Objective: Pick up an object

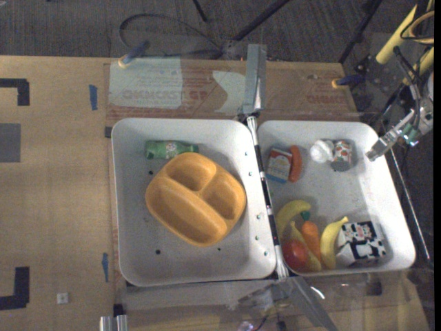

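The right bin [372, 185] holds several toy foods. A small red and white carton [278, 165] lies at its far left with an orange piece [295, 163] beside it. A white and grey object [332, 153] sits at the far middle. Near the front lie a yellow banana [293, 212], a carrot [311, 236], a red fruit [295, 254], a second banana [330, 241] and a black and white cow-print carton [360, 243]. My gripper [389, 140] hangs over the right bin's far right rim, apart from all of them, with nothing visible in it.
The left bin [131, 205] holds an orange divided plate [196, 198] and a green can [170, 149] lying on its side behind it. A metal divider [262, 198] separates the bins. Cables and yellow tubing [403, 33] crowd the far right.
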You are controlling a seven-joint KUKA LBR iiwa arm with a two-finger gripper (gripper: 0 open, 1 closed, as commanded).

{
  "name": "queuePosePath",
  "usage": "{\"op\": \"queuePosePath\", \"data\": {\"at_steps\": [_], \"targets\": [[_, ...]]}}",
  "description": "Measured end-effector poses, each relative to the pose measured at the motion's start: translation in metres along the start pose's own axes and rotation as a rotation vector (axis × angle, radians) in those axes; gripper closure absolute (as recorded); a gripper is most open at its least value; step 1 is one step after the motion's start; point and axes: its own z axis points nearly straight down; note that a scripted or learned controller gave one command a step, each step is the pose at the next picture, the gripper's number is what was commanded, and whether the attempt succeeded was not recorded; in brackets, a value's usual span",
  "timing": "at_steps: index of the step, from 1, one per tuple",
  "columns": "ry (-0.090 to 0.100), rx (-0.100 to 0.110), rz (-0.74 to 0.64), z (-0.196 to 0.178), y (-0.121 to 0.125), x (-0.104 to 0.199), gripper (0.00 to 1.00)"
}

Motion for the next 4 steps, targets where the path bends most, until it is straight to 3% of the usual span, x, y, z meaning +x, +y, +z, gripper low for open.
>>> {"op": "queuePosePath", "data": {"at_steps": [1,2,3,4], "targets": [[0.005,0.002,0.060,0.034,0.030,0.000,1.00],[0.002,0.001,0.091,0.041,0.087,0.005,1.00],[0.000,-0.001,-0.023,0.018,0.064,-0.074,1.00],[0.004,0.004,0.277,0.030,0.066,-0.070,1.00]]}}
